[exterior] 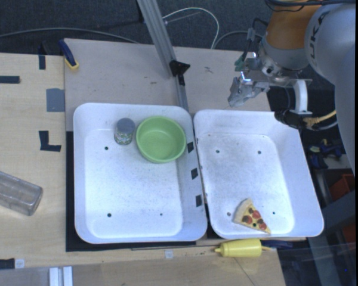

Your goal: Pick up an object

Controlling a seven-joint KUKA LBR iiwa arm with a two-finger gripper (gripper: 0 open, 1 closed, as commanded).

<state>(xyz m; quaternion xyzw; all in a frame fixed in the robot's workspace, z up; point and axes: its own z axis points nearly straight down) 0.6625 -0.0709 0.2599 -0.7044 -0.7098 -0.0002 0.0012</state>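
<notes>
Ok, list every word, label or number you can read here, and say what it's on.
"UK": part of dark lettering on the grey arm housing, cut off at the housing's edge.
Small jar: label too blurred to read.
No text shows on the green bowl, pizza slice or yellow bottle.

From my station I saw the gripper (pixel 239 95) hanging above the bench just beyond the far rim of the right bin (pixel 298 159), clear of everything in it. A toy pizza slice (pixel 251 215) lay near that bin's front edge. In the left bin (pixel 86 159) a green bowl (pixel 161 139) sat at the back with a small grey-lidded jar (pixel 125 131) just beside it. A yellow bottle (pixel 241 248) lay on the bench in front of the right bin, and a clear plastic container (pixel 12 190) rested well to the left.
</notes>
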